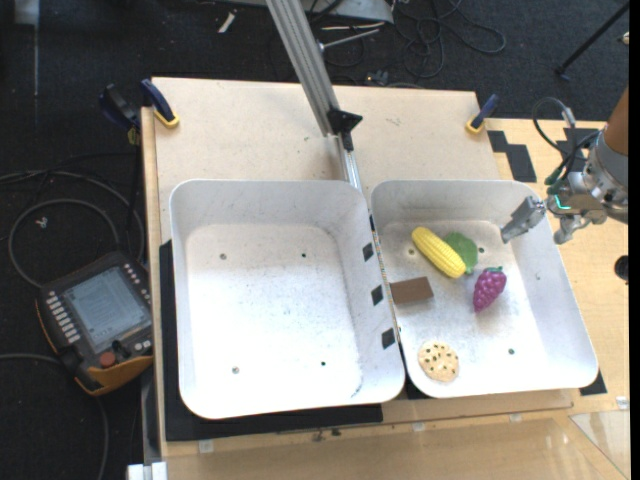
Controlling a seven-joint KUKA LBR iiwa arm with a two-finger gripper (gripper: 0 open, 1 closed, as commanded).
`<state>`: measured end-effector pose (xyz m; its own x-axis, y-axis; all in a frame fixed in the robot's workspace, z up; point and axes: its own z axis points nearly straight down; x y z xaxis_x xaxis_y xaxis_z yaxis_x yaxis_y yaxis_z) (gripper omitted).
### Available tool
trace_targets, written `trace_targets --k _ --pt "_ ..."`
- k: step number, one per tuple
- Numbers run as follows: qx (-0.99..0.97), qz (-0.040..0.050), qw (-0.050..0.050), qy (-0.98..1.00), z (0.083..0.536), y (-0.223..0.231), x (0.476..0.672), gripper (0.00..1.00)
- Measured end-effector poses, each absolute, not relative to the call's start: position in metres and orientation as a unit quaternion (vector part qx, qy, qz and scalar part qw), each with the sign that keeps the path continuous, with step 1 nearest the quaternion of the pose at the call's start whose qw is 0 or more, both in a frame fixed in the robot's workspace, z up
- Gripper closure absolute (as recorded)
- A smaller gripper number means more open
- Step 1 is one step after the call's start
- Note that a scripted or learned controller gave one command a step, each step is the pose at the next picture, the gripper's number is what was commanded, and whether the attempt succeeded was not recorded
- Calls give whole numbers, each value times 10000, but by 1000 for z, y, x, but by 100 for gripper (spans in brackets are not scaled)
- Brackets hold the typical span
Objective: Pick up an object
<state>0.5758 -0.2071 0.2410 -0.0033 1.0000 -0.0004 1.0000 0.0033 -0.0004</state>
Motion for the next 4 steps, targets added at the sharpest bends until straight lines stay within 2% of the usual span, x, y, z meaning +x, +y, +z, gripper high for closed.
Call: trace_targets --k 1,3,4 --pt "-7069 13 15 -7073 194 -211 582 0" --pt "-7070 14 24 -7072 96 -203 580 0" --pt "-7072 -3 -9 -7070 110 -204 582 100"
